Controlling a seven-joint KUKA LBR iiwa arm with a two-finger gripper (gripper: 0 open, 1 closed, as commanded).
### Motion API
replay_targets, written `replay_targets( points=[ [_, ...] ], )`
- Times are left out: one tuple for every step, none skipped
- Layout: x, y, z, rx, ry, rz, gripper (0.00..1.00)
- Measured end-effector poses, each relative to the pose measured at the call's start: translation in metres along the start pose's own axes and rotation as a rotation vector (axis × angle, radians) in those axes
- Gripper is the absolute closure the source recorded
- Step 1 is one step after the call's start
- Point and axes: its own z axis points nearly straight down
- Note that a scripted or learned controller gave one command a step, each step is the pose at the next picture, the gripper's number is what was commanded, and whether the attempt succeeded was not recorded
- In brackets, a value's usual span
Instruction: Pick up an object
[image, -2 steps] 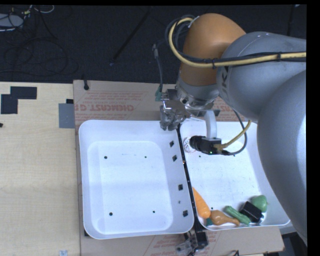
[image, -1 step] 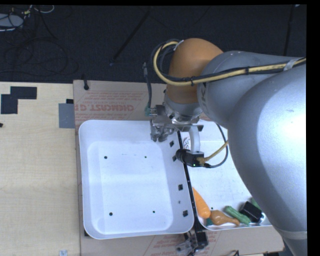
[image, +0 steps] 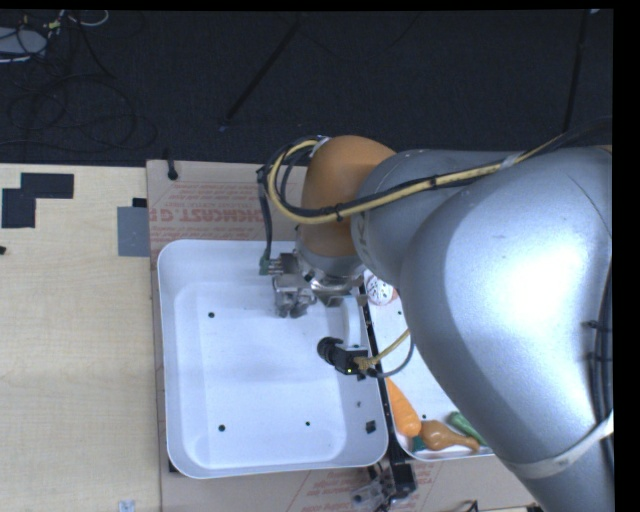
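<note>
Where the arm (image: 480, 300) reaches in, two white bins (image: 180, 400), one carrot (image: 402, 405), claw (image: 290, 300) state unclear.

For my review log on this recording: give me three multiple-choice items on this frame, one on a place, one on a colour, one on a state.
1. Where is the hand?
A. over the left bin's far part
B. over the right bin
C. off the bench

2. What colour is the carrot in the right bin?
A. blue
B. orange
C. white

3. How does the left bin lie?
A. flipped over
B. stacked on the right bin
C. flat, open side up

Key: 1 A, the hand hangs above the left bin's far floor. 2 B, it is plainly orange. 3 C, its floor and rim face the camera.
</note>
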Motion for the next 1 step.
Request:
replay_targets(
  points=[
    [0.0494,0.0037,0.009,-0.009,0.002,-0.001,1.0]
  ],
)
